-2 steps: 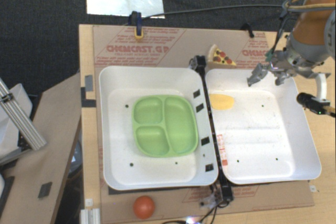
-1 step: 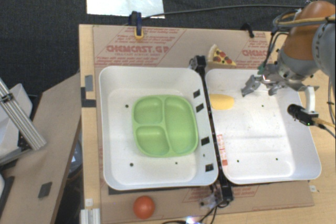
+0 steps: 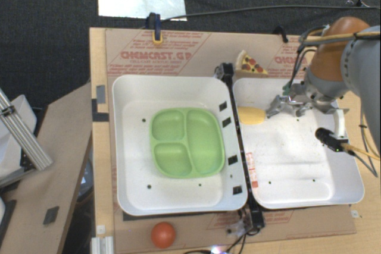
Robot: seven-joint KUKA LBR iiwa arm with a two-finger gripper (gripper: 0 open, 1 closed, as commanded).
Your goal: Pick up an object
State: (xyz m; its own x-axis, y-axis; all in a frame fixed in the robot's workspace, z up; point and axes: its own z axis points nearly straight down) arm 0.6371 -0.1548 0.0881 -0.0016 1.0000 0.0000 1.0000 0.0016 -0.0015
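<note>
Yellow object [image 3: 251,115]: 1, right bin [image 3: 309,187] | tool [image 3: 280,105] beside it

The arm [image 3: 364,62] has a smooth grey shell, rounded and bulky. Above the wrist sits a glossy orange band [image 3: 336,50], dome-shaped. Thin cables [image 3: 299,65] loop along the wrist toward the gripper [image 3: 280,106], a small metallic grey assembly of silver parts. A black fitting [image 3: 328,138] with a white piece hangs under the wrist.
</note>
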